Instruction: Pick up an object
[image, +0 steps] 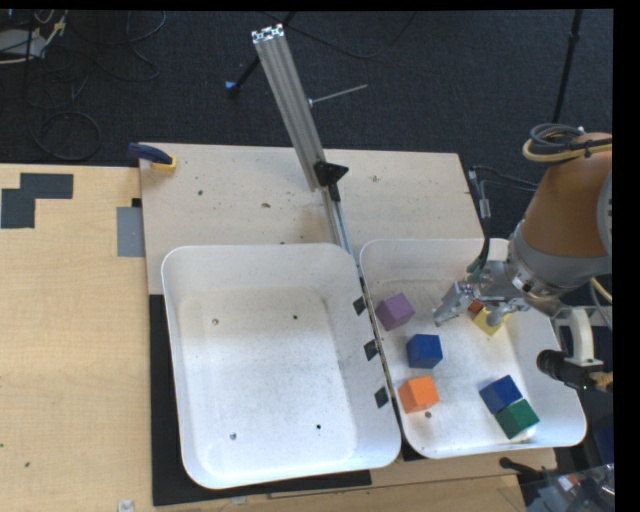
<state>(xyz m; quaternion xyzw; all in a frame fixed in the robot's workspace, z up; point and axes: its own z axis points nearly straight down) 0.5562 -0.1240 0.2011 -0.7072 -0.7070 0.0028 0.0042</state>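
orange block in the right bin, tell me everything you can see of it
The orange block is a small cube, plain matte orange, material hard to tell. It sits flat on the floor of the right bin, close to the wall it shares with the left bin, turned slightly against the bin's edges. The blue block lies just behind it, apparently with a narrow gap between them. Nothing rests on it, and the gripper is well away, further back in the bin.

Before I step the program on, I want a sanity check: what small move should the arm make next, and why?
Probably a short descent onto the yellow block. The gripper sits at the right bin's far side, right beside that block, while the purple block and blue cube lie further left. Whether anything is gripped is unclear.
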